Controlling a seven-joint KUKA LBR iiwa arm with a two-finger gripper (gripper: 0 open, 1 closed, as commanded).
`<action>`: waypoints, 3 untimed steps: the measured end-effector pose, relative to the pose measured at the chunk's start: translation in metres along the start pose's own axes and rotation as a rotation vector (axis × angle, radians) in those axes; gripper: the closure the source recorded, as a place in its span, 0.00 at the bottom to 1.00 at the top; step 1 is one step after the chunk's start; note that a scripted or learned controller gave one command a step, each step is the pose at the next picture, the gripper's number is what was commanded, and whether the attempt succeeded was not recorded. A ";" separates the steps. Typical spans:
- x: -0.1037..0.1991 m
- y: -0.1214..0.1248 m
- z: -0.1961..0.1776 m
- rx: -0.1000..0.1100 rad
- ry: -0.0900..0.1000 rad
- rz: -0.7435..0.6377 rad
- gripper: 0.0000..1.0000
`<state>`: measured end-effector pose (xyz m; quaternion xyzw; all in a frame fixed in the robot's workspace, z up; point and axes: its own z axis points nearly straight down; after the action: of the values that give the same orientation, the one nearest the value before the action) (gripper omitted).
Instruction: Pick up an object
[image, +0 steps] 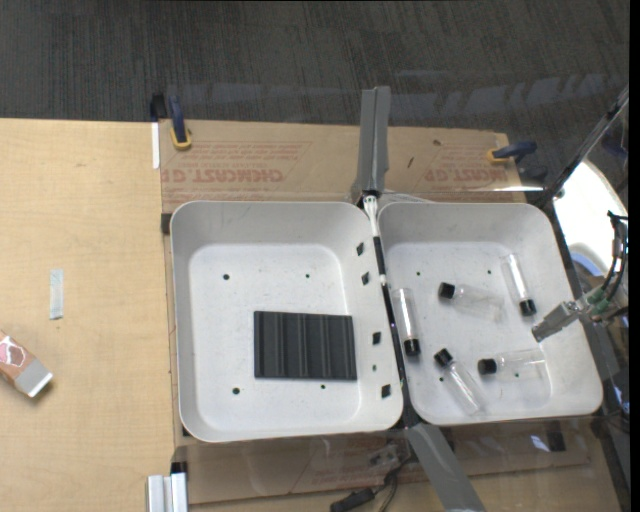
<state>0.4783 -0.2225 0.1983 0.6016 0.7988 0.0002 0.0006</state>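
A grey tool tip (552, 322) pokes in over the right rim of the right bin (470, 215) — whether its fingers are open or closed cannot be told from this slanted overhead view, and nothing is seen held between them.

The nearest candidate for picking is a clear tube with a black cap (520, 285), lying just up and to the left of the tip, its long axis running roughly top to bottom with the cap at the lower end. A second capped tube (508, 364) lies below and left of the tip, stretched mostly left to right. Judged from here, a short reach leftward into the bin would bring the tip over either one.

Further left in the same bin lie three more clear tubes: one (407, 322) along the left wall, one (455, 374) slanting near the front, and one (468, 296) near the middle with its cap towards the left.

The left bin (200, 235) holds a single dark ribbed slab (305, 346), flat on its floor. On the counter (80, 200) well to the left rest a small grey strip (56, 294) and a red-and-white packet (22, 366).
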 end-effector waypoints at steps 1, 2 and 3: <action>0.000 0.001 -0.124 0.000 -0.001 -0.244 0.00; -0.001 0.002 -0.244 0.001 0.001 -0.390 0.00; -0.001 0.004 -0.253 0.000 -0.002 -0.391 1.00</action>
<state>0.4823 -0.2226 0.4509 0.4352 0.9003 -0.0006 0.0015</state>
